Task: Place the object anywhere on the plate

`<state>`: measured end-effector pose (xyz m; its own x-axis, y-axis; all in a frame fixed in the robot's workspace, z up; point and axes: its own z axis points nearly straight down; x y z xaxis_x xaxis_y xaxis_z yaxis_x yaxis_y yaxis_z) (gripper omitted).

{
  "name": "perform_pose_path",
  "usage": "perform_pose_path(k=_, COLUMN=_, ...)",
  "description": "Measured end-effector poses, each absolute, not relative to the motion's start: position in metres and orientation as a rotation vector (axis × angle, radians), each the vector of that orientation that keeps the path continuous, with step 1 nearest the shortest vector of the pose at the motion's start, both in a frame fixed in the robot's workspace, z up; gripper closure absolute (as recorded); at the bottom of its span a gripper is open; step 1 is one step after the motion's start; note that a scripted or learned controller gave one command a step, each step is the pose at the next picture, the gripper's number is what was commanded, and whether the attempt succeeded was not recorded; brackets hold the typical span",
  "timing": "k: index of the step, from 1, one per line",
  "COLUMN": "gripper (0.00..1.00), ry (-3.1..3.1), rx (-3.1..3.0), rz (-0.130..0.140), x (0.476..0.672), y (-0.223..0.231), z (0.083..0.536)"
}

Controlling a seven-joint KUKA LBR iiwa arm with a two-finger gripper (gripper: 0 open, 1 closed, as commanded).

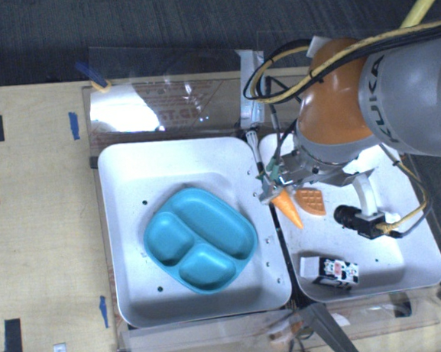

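plate (201, 238): blue, three compartments, flat in left bin, nothing on it | carrot (287, 206): orange toy, tip pointing down-right, right bin's left edge, beside waffle piece (310, 201)

Grey arm (409, 93), orange band (335, 100), yellow and black cables (303, 68)

the arm (352, 106) hides the hand and the right bin's (413, 269) far part
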<state>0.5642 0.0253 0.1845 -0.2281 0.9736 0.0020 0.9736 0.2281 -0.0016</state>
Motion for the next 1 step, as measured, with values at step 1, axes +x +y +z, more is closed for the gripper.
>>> perform_pose_path(k=1, gripper=1.0, ry=-2.526, rx=-1.862, rz=0.001, x=0.531, y=0.0776, z=0.1842)
